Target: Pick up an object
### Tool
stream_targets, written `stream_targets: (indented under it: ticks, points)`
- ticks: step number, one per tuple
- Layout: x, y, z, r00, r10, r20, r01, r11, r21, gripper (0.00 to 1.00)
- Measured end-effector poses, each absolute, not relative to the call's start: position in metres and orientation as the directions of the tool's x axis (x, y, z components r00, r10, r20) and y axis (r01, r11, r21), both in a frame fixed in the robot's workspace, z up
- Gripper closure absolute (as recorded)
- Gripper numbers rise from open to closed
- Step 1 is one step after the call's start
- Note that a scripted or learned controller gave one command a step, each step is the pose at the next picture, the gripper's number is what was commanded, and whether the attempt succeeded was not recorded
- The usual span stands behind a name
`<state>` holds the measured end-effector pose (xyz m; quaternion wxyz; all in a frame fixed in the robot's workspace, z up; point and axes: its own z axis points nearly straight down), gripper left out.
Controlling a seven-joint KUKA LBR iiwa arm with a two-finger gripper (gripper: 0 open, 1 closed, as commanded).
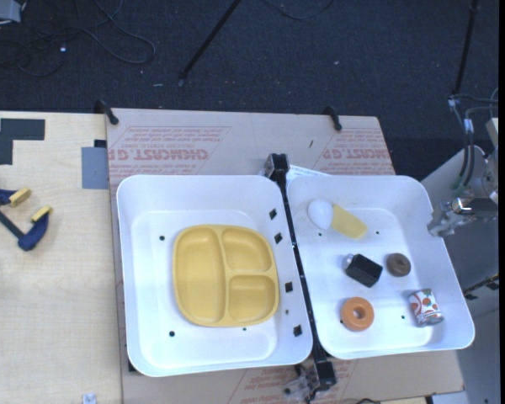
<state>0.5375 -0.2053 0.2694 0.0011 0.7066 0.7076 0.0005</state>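
Awaiting approach beside right white bin holding orange ring, black block; gripper jaws' state impossible to tell.

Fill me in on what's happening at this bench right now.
Nothing is being handled yet. The left bin holds a yellow divided tray. The right bin holds a white egg-shaped object, a pale yellow block, a black block, a brown disc, an orange ring and a patterned can, all lying loose.
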Motion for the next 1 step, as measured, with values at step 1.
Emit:
stream_targets:
  ticks: [1]
  points:
    - [0.5512,-0.1493,0.2706,-0.004,1.0,0.001,1.0,0.004,-0.001,1.0]
